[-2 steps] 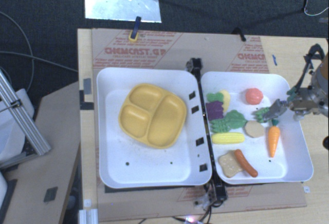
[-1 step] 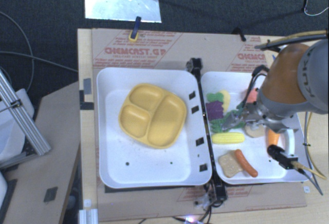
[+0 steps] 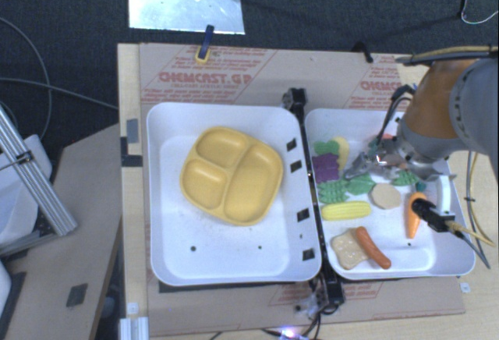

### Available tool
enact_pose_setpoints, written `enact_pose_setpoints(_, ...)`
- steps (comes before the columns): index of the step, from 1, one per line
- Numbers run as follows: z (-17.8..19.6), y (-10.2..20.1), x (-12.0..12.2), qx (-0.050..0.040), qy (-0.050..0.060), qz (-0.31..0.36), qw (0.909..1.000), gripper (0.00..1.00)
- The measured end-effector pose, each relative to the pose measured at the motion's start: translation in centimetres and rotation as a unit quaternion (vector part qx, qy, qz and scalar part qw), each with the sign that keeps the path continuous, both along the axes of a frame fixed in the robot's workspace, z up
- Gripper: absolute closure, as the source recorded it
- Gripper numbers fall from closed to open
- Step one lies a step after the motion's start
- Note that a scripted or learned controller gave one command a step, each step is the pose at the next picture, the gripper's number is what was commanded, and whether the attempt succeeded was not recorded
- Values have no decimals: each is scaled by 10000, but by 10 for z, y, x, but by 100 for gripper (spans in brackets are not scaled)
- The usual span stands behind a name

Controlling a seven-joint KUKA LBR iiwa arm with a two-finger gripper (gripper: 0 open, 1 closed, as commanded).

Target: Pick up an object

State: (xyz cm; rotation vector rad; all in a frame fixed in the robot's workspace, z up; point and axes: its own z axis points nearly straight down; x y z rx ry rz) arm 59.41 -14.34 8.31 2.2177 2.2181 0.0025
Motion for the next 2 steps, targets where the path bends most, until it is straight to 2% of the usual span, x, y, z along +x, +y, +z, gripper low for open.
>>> enact_pose_setpoints(1,14,2,0,6,-14,4,10000,100)
enact_pose_setpoints(2,51,65,7,18,-3,52,10000,100)
